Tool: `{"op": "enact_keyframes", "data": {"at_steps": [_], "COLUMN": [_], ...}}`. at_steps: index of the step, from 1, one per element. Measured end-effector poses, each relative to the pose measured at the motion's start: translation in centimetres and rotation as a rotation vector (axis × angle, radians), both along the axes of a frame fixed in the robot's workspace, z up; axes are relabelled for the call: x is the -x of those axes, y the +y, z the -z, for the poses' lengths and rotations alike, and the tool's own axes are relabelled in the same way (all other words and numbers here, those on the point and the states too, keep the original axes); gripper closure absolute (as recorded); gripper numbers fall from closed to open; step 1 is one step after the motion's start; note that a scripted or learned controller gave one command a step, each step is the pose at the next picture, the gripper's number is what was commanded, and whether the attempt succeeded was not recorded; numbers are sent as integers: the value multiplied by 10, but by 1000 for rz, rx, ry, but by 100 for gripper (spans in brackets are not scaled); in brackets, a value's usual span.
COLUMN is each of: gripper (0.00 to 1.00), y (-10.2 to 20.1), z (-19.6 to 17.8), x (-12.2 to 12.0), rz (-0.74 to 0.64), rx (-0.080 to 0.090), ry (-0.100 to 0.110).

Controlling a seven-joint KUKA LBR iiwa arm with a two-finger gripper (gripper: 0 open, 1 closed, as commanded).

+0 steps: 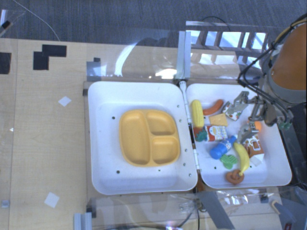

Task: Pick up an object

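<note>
In the camera view, your likeliest pick is the banana (242,157), lying in the right bin (280,176) beside the blue toy (221,149). It looks light, stiff and slick; take it across its middle. The claw (249,128) hangs above that bin, wrist bent downward; I cannot tell its opening.

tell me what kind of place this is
Probably a robotics lab bench for pick-and-place trials: two white bins set side by side, a yellow divided tray in one, toy food like a banana in the other, beneath the gripper.
</note>
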State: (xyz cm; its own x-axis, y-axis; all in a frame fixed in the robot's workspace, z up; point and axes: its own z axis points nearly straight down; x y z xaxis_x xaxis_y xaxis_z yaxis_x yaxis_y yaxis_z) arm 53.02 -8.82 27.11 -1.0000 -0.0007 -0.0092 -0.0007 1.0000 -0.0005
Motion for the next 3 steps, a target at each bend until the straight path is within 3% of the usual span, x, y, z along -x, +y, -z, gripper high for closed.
{"op": "enact_keyframes", "data": {"at_steps": [1,2,3], "gripper": [0,0,0], "y": [-56,-104,-107], "z": [72,117,160], "x": [28,-22,-117], "rz": [-33,258,518], "rx": [1,-1,-5], "ry": [7,3,0]}}
